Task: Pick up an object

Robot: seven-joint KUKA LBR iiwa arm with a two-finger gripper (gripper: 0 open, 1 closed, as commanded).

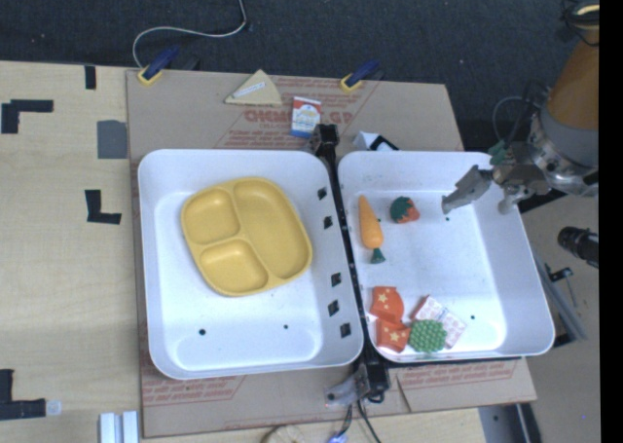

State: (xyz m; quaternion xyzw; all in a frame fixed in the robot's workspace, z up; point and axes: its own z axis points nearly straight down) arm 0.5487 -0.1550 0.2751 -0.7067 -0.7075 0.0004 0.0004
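Observation:
My gripper hangs over the right bin's far right side, its two grey fingers spread open with nothing between them. In the right bin lie an orange carrot, a small red and green strawberry-like toy to the left of the gripper, two orange-red blocks, a green knobbly ball and a white patterned packet near the front edge. The arm's orange band is at the far right.
The left bin holds a yellow three-compartment plate. Behind the bins on the cardboard sit a small red and white carton and a tan wedge. Two blue clips pin the cardboard's back edge.

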